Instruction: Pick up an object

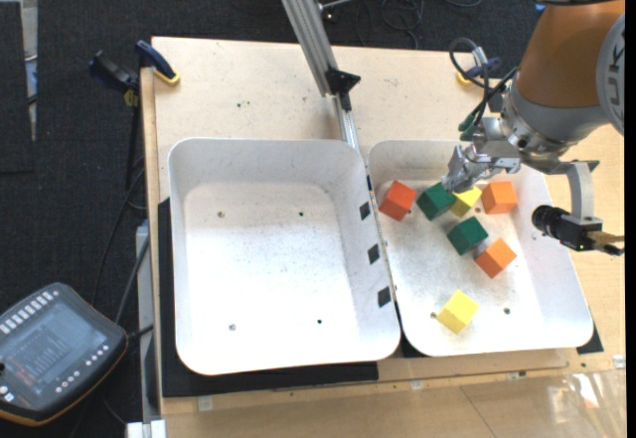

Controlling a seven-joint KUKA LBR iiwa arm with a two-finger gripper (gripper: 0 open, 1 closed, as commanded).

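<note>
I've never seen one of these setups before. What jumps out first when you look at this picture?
The big grey arm with its orange band reaching in from the right, its gripper low over a cluster of small coloured cubes in the right white bin. Orange, green and yellow cubes lie scattered there. The left white bin sits beside it.

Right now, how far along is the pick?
Done: the gripper is down in the right bin, at the green block and a yellow block. In hand: nothing visibly held. Left: grasp and lift; all blocks still lie in the bin.
</note>
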